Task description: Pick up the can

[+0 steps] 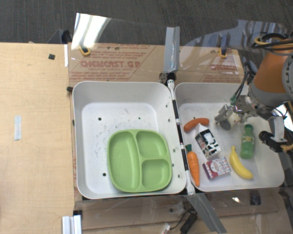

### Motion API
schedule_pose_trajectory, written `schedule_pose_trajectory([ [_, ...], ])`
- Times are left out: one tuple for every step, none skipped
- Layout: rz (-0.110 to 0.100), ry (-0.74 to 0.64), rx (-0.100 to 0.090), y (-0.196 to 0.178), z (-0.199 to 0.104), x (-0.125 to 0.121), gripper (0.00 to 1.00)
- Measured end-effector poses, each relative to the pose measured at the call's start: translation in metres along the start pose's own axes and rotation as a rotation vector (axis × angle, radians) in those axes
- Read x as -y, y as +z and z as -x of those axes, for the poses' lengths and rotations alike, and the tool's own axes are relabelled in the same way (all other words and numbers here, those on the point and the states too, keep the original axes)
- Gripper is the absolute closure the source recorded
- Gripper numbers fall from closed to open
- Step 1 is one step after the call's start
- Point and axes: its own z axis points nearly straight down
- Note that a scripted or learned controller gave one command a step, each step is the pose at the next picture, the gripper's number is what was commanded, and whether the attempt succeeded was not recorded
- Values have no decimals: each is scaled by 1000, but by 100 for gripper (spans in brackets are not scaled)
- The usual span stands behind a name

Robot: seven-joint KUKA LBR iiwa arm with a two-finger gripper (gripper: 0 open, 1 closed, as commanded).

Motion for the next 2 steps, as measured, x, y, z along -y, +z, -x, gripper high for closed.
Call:
schedule_pose_trajectory([
  [1, 3, 1, -9, 1, 0, 100],
  [-2, 7, 0, -121, -17, 66, 100],
])
